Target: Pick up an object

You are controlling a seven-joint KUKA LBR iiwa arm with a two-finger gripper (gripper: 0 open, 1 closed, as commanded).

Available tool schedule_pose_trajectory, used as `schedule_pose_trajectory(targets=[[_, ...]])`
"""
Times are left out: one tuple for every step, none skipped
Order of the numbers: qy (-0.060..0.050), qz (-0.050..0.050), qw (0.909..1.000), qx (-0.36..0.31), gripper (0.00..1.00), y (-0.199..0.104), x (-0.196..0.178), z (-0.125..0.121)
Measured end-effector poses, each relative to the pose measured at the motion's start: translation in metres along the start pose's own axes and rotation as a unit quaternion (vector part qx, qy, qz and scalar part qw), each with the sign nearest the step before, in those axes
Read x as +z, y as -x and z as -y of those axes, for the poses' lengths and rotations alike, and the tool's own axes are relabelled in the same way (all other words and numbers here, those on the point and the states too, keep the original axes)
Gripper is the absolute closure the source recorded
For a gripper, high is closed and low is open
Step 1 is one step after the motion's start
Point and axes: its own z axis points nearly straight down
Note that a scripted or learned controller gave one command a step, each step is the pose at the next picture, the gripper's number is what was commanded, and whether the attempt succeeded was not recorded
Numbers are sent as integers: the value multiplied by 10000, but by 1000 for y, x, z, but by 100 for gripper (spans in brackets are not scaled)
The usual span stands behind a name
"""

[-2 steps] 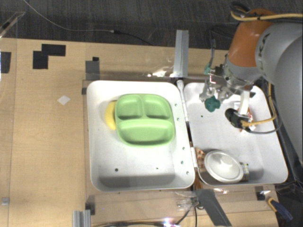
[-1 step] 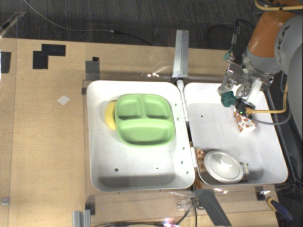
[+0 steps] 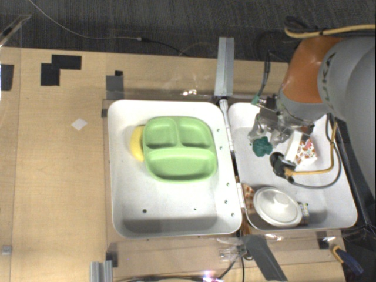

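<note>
Metal gleams nearest me at the lower right of the frame: a round steel bowl [image 3: 278, 205] in the right bin [image 3: 346, 213]. Above it, right of centre, my gripper [image 3: 265, 135] sits low over a small teal object [image 3: 261, 146], with a printed card [image 3: 306, 150] just to its right. I judge this the grasp step. The teal piece seems to lie at the gripper's tip, but I cannot tell whether the gripper is apart or clamped on it. Next I'd want a straight lift to see whether it comes up. In the left bin [image 3: 126, 210] a green divided plate [image 3: 178, 147] partly covers something yellow [image 3: 136, 144]. Beyond, the wooden surface [image 3: 53, 175] meets dark carpet [image 3: 147, 7] along the top.
</note>
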Motion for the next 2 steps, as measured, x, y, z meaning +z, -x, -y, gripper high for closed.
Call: schedule_pose_trajectory(targets=[[12,-6,9992,-404,100,-6,-96,-6],[4,-1,9895,-1445,100,-33,-81,-24]])
